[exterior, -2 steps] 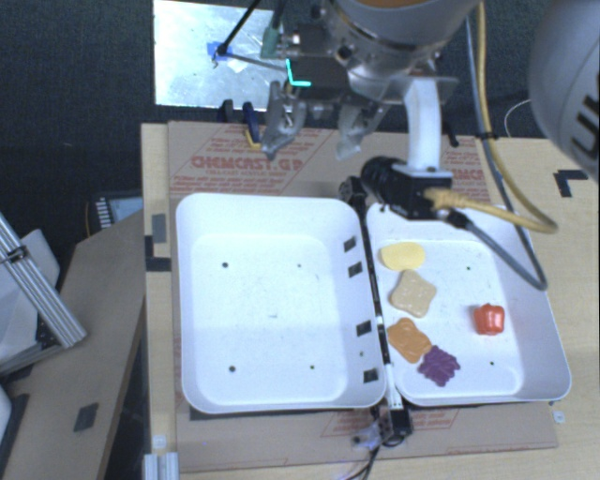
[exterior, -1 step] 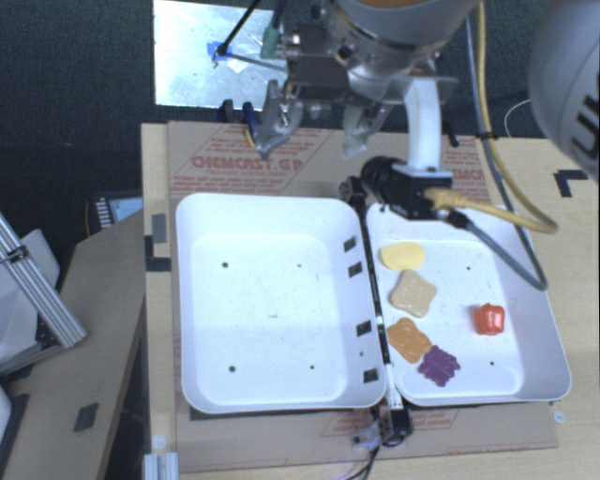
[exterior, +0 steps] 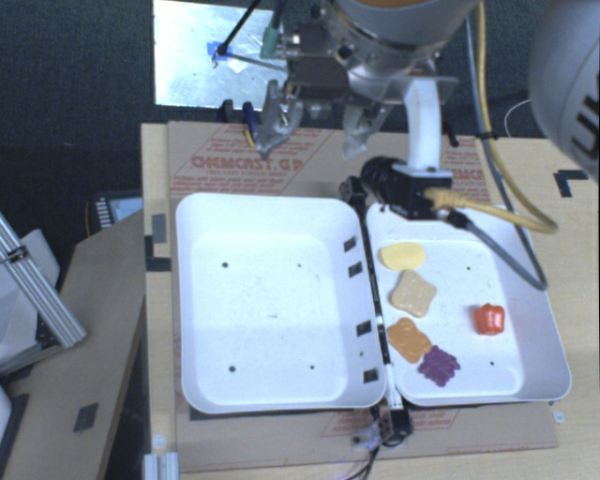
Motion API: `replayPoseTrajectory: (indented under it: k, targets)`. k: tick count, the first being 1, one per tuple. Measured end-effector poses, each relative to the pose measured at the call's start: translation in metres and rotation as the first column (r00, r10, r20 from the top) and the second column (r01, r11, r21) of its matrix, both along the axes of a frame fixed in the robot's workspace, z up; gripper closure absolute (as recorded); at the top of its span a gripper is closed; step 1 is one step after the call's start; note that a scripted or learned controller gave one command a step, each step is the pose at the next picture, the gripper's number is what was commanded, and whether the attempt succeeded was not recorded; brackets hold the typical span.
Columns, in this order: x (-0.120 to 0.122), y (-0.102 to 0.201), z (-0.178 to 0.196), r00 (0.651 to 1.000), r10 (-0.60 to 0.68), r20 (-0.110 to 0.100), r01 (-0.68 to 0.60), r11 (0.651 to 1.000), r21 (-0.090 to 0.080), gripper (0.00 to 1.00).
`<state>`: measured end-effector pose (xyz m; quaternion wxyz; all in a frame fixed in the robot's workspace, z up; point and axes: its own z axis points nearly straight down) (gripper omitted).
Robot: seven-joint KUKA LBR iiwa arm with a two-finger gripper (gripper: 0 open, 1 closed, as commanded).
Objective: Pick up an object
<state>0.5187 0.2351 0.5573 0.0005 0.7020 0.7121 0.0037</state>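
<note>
Nothing picked yet from what I see: gripper (exterior: 314,131) at top centre, jaws apart and seemingly empty, toys incl. pepper (exterior: 488,319) untouched in right bin (exterior: 548,352).

Grey rounded arm housing (exterior: 403,23), orange band at 12 o'clock edge. Metal two-finger gripper (exterior: 314,136), silvery fingers (exterior: 272,122). Yellow cable (exterior: 497,141) runs at 2 o'clock.

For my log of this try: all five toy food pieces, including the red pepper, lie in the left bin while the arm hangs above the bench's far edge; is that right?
Not quite: the five pieces lie in the right bin, not the left. The camera view shows the red pepper there with the other pieces, while the arm hangs above the bench's far edge.
</note>
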Motion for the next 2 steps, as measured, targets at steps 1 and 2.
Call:
replayPoseTrajectory:
  k: [1, 2]
  targets:
    - [0.0000, 0.0000, 0.0000, 1.000, 0.000, 0.000, 0.000, 1.000, 0.000, 0.00]
    - [0.0000, 0.0000, 0.0000, 1.000, 0.000, 0.000, 0.000, 1.000, 0.000, 0.00]
